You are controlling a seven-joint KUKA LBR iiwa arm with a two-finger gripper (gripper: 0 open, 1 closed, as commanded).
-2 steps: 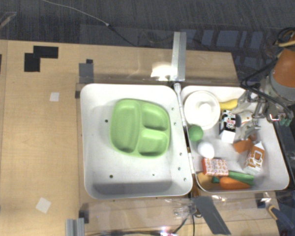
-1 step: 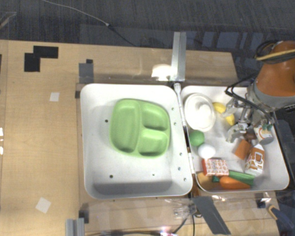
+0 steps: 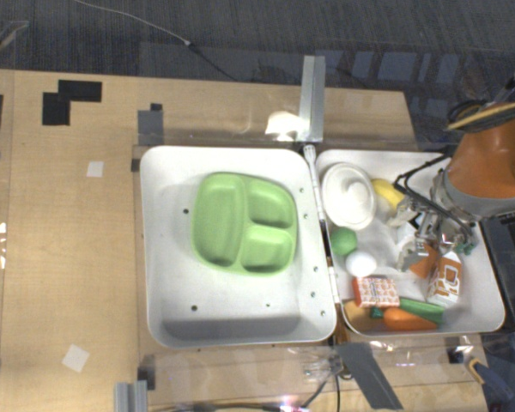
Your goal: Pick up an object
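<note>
Gripper (image 3: pixel 427 240) sits low over the right bin (image 3: pixel 489 316) near its right wall, can't tell its state, nearest pick is the small orange-and-white carton (image 3: pixel 445 281) just toward the bin's front-right corner, standing roughly upright, carrot (image 3: pixel 408 320) farther along the front edge.

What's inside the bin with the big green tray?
The left bin holds just the green divided tray, lying flat in the middle. Whatever might sit under the tray is covered, so that can't be seen.
</note>
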